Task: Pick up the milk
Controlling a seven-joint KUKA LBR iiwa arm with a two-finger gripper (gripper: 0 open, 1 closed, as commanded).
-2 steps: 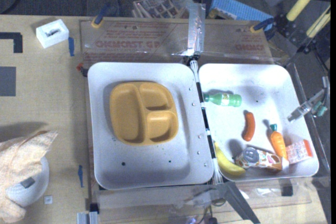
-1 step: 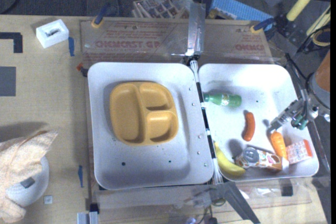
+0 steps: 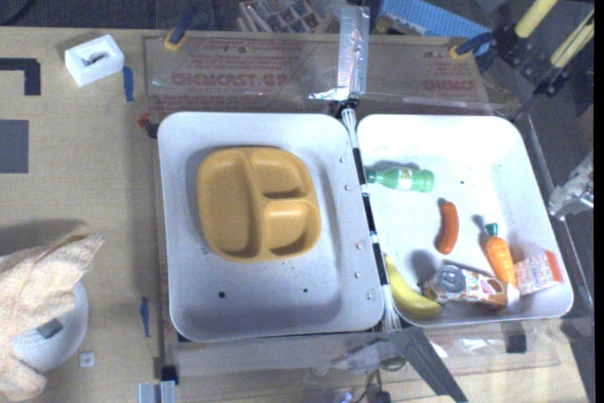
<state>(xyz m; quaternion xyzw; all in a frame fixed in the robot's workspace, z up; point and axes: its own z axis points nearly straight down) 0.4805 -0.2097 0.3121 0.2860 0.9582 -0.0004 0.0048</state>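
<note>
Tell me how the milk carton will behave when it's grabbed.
The milk carton lies flat on its side, so it probably won't roll. It looks like thin, crumpled card, likely light and easily crushed. Banana and carrot crowd it, so it may get nudged.

We're looking down on two white bins side by side. The left bin (image 3: 179, 297) carries a yellow divided tray (image 3: 257, 201), lying flat. Over in the right bin (image 3: 528, 156) we've got a green bottle (image 3: 401, 177) on its side near the top, a sausage (image 3: 447, 226) mid-bin, and a carrot (image 3: 498, 256) just right of it. Along the bottom edge we see a banana (image 3: 406, 293), and the milk carton (image 3: 469, 286) lying flat, touching the carrot's lower end.
</note>
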